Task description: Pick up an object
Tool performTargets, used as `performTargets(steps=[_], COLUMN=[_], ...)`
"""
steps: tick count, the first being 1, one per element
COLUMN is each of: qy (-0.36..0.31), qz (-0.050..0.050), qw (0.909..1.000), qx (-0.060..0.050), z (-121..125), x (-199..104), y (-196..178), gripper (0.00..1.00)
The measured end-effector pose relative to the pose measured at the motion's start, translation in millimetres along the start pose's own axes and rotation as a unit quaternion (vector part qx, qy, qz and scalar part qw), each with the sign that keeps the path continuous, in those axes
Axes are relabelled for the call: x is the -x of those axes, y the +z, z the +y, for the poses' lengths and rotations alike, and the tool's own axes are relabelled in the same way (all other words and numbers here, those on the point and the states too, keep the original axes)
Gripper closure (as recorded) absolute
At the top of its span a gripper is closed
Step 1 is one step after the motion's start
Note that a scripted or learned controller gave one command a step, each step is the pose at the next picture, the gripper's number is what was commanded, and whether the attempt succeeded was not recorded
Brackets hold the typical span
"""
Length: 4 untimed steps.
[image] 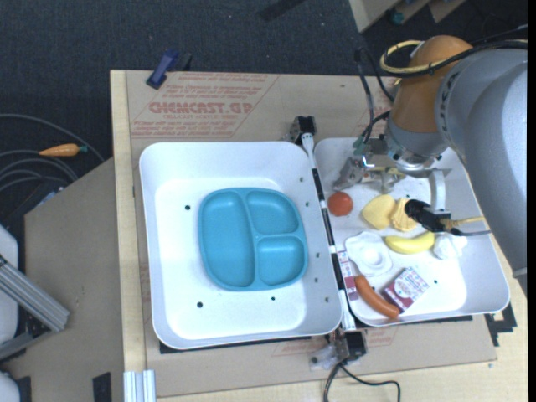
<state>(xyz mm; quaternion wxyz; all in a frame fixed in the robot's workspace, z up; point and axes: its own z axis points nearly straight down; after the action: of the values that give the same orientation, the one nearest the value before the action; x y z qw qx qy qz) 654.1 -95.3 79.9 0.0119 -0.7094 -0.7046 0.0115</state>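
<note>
My gripper (pixel 388 172) hangs over the back part of the right bin (pixel 481 283), under the orange wrist band. Just in front of it lies a pale yellow lumpy object (pixel 378 212), and a small orange-red ball (pixel 339 203) sits to its left near the bin's wall. A banana (pixel 409 243) lies further forward, with a white cup-like piece (pixel 369 255) beside it. A reddish sausage (pixel 374 296) and a red-and-white packet (pixel 407 286) lie at the front. Nothing shows as held by the gripper.
The left bin (pixel 167 170) holds a blue divided plate (pixel 251 238) in its middle. The grey arm covers the right bin's back right corner. A blue item (pixel 162 69) lies on the cardboard behind the bins.
</note>
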Motion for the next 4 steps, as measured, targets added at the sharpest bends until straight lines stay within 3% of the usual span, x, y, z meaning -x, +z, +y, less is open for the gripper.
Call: performTargets(steps=[1,3,4], qy=[0.0,0.001,-0.002], qz=[0.002,0.001,0.0], qw=[1.0,1.0,0.9999], qx=[-0.005,-0.005,0.01], z=[3.2,3.1,-7.5], x=[1.6,0.9,-2.2], y=[0.8,0.8,-2.8], gripper=[0.0,0.0,0.0])
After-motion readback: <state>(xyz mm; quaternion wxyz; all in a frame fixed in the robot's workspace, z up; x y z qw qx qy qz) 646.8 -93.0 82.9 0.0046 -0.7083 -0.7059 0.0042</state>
